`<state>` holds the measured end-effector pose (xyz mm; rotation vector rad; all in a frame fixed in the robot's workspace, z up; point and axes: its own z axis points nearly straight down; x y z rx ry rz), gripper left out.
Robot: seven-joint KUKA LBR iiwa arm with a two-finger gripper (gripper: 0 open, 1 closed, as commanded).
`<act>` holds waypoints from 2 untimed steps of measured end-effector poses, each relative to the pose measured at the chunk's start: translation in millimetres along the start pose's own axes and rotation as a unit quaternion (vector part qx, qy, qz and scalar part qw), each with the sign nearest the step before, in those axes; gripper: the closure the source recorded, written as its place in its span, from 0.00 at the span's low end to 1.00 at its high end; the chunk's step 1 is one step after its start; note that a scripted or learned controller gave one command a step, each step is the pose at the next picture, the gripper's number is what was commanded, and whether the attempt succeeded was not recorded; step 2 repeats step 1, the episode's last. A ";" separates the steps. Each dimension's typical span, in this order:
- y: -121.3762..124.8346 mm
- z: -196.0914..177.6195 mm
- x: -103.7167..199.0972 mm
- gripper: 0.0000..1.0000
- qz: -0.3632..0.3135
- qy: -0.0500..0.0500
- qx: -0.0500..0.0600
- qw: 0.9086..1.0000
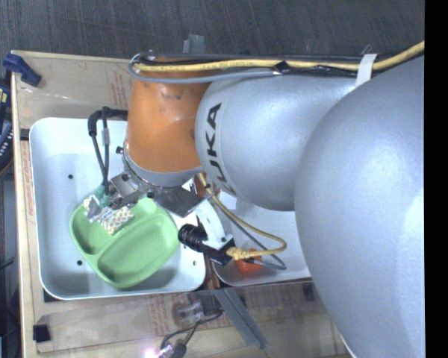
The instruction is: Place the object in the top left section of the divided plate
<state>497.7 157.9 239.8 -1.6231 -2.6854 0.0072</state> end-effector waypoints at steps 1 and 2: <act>0.0 -0.1 -0.5 0.00 0.000 0.000 0.000 1.000; 0.0 -0.1 -0.5 0.00 0.000 0.000 0.000 1.000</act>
